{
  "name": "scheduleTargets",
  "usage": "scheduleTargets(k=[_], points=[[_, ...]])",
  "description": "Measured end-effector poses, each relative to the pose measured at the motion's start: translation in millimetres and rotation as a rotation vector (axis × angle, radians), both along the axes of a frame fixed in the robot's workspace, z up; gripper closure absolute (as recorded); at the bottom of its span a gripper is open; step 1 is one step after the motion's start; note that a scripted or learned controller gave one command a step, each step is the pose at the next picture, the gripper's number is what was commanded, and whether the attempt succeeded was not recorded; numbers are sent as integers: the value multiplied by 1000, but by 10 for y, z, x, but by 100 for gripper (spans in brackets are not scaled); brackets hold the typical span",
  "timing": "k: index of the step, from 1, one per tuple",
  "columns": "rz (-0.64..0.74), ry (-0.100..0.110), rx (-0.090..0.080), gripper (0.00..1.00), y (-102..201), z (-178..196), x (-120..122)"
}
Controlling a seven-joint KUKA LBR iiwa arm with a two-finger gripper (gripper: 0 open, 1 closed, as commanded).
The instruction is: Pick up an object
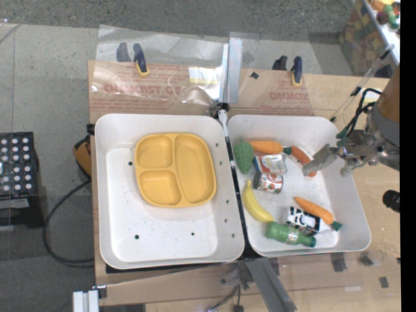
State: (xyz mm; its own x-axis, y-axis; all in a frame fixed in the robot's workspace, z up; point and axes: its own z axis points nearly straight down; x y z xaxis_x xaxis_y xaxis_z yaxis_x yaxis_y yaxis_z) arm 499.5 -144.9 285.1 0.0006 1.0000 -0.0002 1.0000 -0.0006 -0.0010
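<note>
Near the right bin's [354,194] far right edge hang the jaws [328,159]; whether spread, I cannot tell. Just below lies a small orange plastic carrot [314,209]: light, stiff, slippery; grip its thick middle.

It was a robot lab: a plywood desk [273,90] on speckled grey floor [45,57], plastic sheeting [169,51] held by blue clamps [139,58], two white bins [117,239] of toy food, loose cables [62,203], and the arm [390,129].
</note>
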Motion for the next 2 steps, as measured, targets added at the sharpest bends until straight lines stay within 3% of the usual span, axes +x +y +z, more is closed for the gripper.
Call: scheduleTargets(k=[1, 2], points=[[153, 3, 1, 0, -539, -1238, -214], [180, -22, -8, 0, -401, -1698, -137]])
